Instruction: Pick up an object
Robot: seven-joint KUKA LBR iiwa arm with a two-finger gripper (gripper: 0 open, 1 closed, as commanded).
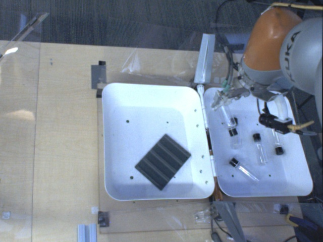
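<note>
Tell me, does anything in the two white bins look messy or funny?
Nothing looks broken or spilled. The dark ribbed pad lies turned at a slant in the left bin, not lined up with its walls. In the right bin, small clear tubes with black caps lie scattered, pointing different ways.

A pale wooden bench point(50, 135) is seen from above. Two shallow white bins are set on it side by side, touching: a larger left bin point(116, 110) and a smaller right bin point(298, 180).
</note>
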